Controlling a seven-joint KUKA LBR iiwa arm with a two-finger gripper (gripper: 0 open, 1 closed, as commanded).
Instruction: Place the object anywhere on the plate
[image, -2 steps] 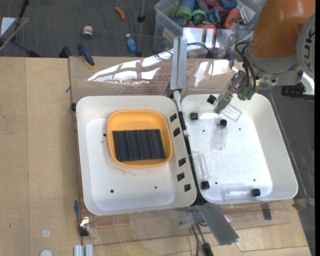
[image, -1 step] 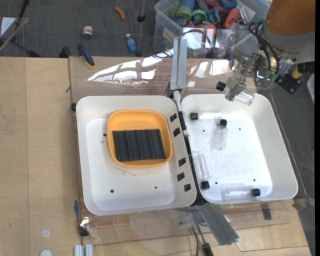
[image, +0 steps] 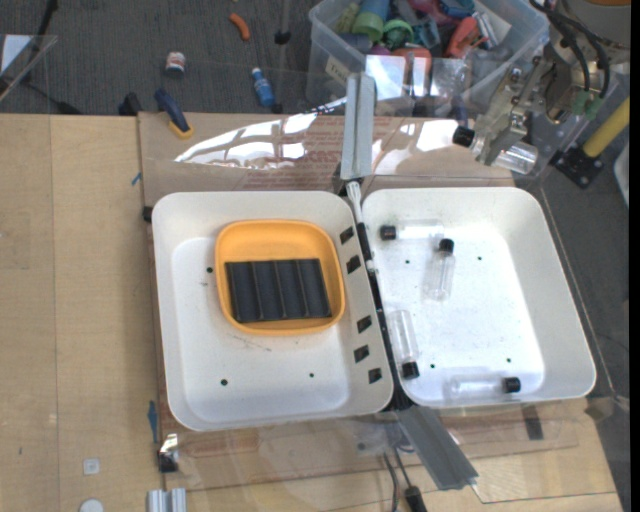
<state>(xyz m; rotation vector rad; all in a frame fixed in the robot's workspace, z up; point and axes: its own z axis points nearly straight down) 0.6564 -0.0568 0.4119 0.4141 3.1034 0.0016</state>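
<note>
A clear vial with a black cap (image: 503, 147) sits in the pincer (image: 497, 145), clamped between its fingers up beyond the far edge of the right bin (image: 560, 300), well apart from the orange plate (image: 280, 240). That plate lies in the left bin (image: 190, 380) and carries a dark ribbed tray (image: 278, 290) across its middle. Down in the right bin rest more clear vials with black caps (hard to pick out against the white): one near the middle (image: 440, 268), one by the left wall (image: 402, 345), one along the near edge (image: 480, 384). Behind the bins on the worktop (image: 60, 300) stands a clear tub of coloured bits (image: 420, 30).
</note>
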